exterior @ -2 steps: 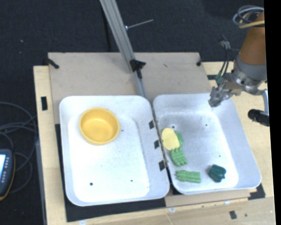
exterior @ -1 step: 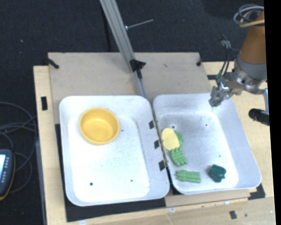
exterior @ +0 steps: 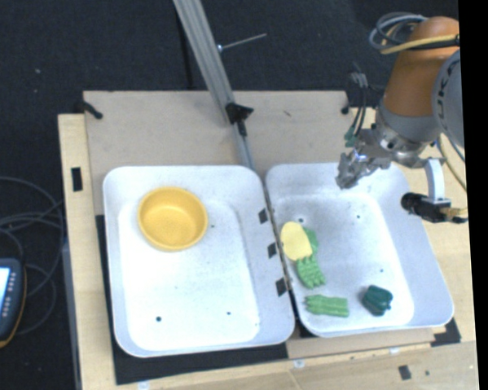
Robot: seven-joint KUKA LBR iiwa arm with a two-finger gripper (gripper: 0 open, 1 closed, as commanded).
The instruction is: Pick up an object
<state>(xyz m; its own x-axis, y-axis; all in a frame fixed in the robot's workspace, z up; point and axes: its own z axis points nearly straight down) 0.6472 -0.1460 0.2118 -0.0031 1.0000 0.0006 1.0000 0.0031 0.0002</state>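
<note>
**Arm hangs over the right bin's far edge, four toys below**

We see the grey arm with its orange band reach in from the right, its gripper (exterior: 351,175) poised above the far rim of the right bin (exterior: 410,247). We cannot tell its state from this slant, and nothing shows in its grasp. Beneath and just in front of it lies a broad stretch of bare white floor, running along the bin's far and right sides.

The objects crowd the opposite part. We count four in the right bin: one yellow piece (exterior: 294,240) close against the left wall, one light green ridged piece (exterior: 311,270) touching its near side, a second green ridged piece (exterior: 327,306) lying crosswise near the front rim, and one dark green lump (exterior: 377,299) toward the front right corner, apart from the rest.

The left bin (exterior: 193,315) holds one yellow bowl (exterior: 173,218), upright in its far left part, with open floor on its near and right sides.
</note>
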